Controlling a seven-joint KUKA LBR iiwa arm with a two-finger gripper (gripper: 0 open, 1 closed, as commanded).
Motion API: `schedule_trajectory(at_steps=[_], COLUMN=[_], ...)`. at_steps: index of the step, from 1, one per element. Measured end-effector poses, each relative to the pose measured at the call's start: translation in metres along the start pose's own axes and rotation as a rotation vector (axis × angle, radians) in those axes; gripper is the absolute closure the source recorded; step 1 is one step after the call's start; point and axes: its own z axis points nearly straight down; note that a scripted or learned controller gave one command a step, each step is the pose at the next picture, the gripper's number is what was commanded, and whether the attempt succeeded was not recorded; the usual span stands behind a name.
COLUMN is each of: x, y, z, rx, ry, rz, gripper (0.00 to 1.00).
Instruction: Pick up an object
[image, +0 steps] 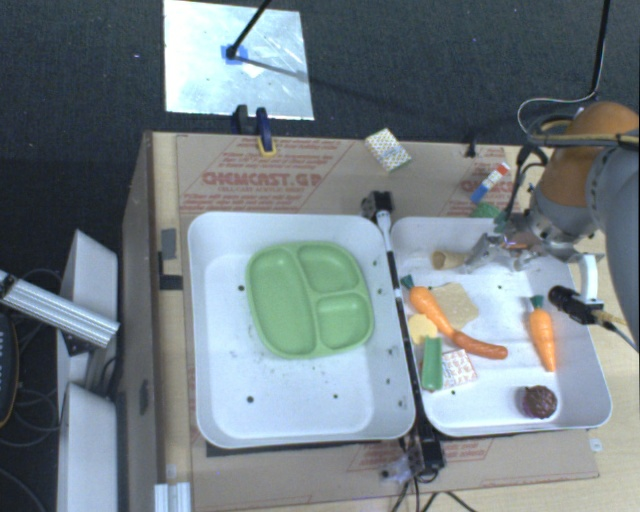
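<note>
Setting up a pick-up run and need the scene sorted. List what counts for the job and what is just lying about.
For the job:
gripper, over the right bin
two carrots
sausage
green stick
brown ball

Lying about:
green tray in the left bin
cardboard sheet

Green plate (308, 299); toy food right bin (585, 400)
</note>
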Motion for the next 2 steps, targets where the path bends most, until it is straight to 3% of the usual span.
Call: schedule_trajectory(at_steps=[1, 2], x=[-0.0001, 0.0001], y=[0.0015, 0.0015], z=[-0.0126, -0.0125], rx=[-0.003, -0.003], ry=[-0.002, -0.002], rz=[-0.004, -0.005], gripper=[1.00, 0.00])
